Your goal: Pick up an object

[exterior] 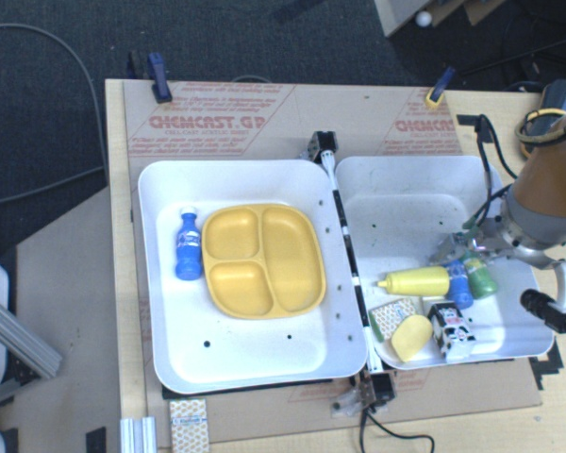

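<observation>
A yellow mustard bottle (417, 280) lies on its side in the right bin (396, 182), its nozzle pointing toward the divider between the bins. It sits at the heart of a small heap, and any piece of that heap could serve as the object to pick up. Just beyond the bottle's far end, touching or nearly so, are a small blue item (458, 286) and a green one (481, 282). Below the bottle lie a patterned packet (391, 315), a rounded yellow piece (410, 337) and a black-and-white toy (452, 329), all close together.

The gripper (472, 244) is low over the heap, just above and beyond the bottle's far end, with the grey arm and its orange band rising behind it. Whether the fingers are apart or closed cannot be told; they are lost against the clutter, and nothing can be seen held between them. By the look of it, this is the reach-and-grasp stage, with no lift begun.

The next move appears to call for a clean descent onto one item; the crowding is the obstacle, since neighbours press against the bottle on its far and lower sides and could be nudged or caught along with it.

Well apart from the bottle, across the divider, the left bin (170, 338) holds a yellow divided plate (264, 259) and a small blue bottle (188, 245) beside it.
</observation>
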Robot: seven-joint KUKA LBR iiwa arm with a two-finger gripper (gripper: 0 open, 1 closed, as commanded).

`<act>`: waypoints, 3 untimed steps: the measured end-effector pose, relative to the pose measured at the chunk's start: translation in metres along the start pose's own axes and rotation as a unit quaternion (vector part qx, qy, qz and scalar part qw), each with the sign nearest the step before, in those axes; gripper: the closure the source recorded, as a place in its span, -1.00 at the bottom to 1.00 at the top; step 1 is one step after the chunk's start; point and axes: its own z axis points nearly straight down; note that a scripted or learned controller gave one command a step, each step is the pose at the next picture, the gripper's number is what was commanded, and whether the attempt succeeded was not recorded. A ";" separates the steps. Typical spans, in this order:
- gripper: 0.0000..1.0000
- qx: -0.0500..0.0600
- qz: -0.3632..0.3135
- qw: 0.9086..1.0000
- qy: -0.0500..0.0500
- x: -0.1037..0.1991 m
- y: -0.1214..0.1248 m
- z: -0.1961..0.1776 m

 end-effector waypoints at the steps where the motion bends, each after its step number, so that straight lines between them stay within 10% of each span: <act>1: 1.00 -0.001 0.000 1.000 0.000 0.000 0.000 -0.010; 2: 1.00 -0.002 -0.001 1.000 0.000 0.049 0.057 0.000; 3: 1.00 -0.001 -0.001 1.000 0.000 0.131 0.055 -0.100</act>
